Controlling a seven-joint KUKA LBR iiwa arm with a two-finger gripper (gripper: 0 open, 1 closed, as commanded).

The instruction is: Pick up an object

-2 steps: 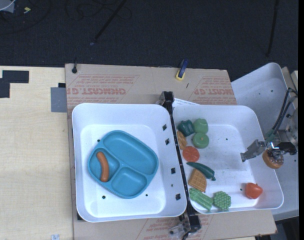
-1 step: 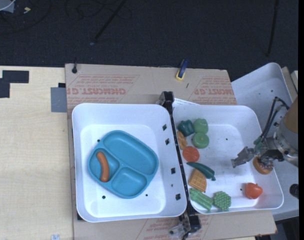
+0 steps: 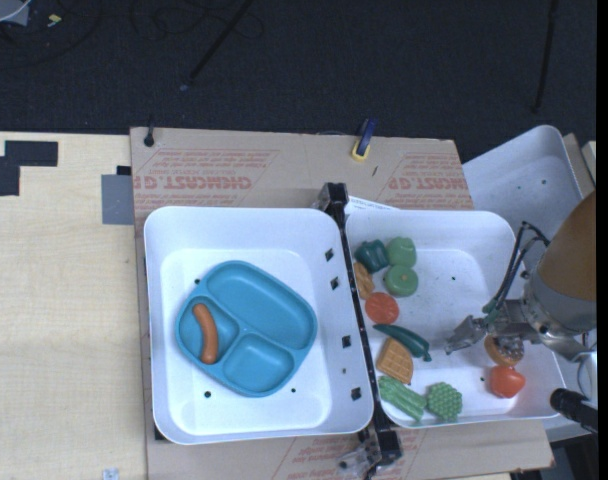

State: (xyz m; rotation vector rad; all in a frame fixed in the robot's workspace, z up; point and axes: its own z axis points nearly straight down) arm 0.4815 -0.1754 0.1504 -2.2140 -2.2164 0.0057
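The gripper (image 3: 481,330) hangs low over the right bin (image 3: 484,230) beside an orange toy (image 3: 503,349), jaws apart, probably lining up a grasp.

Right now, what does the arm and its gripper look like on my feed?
The arm enters from the right: an orange-brown band over a rounded grey wrist section. Thin black cables loop from above down to the gripper, a small assembly of dull grey metal parts that reaches over the right white bin.
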